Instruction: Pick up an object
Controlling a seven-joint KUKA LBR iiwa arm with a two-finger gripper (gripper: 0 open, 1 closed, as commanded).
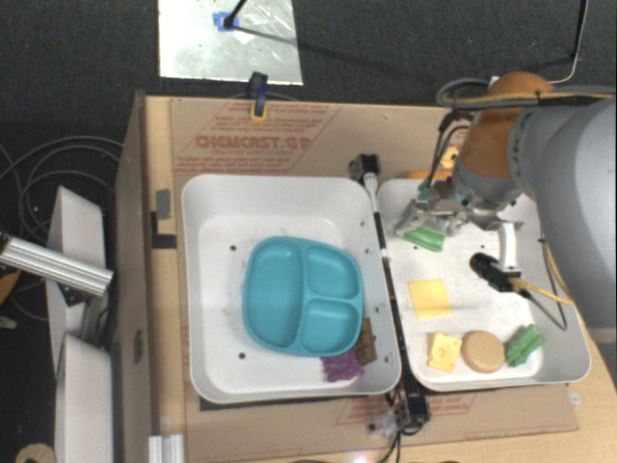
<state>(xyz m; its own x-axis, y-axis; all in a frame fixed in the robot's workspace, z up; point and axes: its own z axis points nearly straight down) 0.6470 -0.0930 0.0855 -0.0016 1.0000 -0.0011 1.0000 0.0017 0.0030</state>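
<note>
Lying apart: two yellow blocks (430,297), one cookie (483,351)

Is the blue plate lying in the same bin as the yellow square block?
No, the blue plate lies in the left bin, while the yellow square block lies in the right bin.

The grey arm (569,177) reaches in from the right, its orange band (492,133) above the wrist. The gripper (432,222) points down and to the left.
</note>
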